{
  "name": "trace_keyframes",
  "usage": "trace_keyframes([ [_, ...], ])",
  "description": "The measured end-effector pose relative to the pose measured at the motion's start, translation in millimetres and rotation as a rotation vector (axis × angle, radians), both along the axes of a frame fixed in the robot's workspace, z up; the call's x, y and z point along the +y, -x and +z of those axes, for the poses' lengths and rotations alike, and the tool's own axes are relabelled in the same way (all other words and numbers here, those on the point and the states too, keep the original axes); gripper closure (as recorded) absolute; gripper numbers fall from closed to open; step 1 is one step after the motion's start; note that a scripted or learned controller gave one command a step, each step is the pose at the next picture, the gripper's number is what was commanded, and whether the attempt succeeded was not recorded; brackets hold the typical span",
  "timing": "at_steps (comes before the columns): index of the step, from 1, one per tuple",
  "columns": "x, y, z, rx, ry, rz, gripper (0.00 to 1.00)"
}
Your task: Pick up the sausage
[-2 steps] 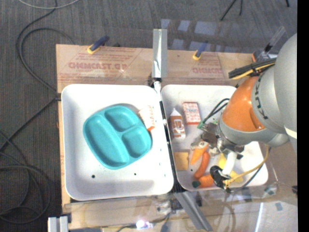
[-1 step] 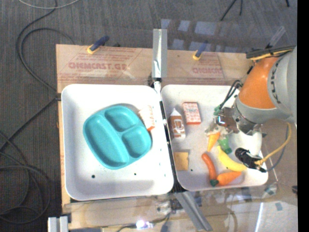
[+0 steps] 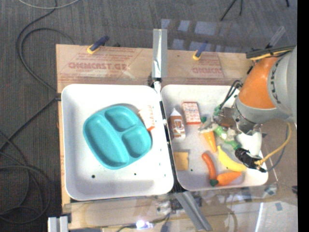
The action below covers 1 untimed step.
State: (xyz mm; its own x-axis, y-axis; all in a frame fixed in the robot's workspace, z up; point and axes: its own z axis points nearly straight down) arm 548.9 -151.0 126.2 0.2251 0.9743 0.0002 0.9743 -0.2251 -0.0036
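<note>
Camera view, approach step: sausage (image 3: 209,164) lying free toward 6 o'clock in right bin (image 3: 193,93), beside banana (image 3: 231,161); gripper (image 3: 224,124) hovering at its 1 o'clock, open or closed impossible to tell; next move probably a shift toward 7 o'clock, then descent.

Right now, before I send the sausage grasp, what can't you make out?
Camera view:
Green item: partly under the arm, too blurred to identify.
Banana: right end covered by the arm.
Gripper: its tip is lost among clutter beneath the arm.
Orange box: label too small to read.
</note>
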Motion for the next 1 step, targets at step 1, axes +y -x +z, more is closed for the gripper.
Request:
trace_keyframes([
  [1, 45.2, 60.9, -34.5, -0.004, 0.002, -0.033, 0.0],
])
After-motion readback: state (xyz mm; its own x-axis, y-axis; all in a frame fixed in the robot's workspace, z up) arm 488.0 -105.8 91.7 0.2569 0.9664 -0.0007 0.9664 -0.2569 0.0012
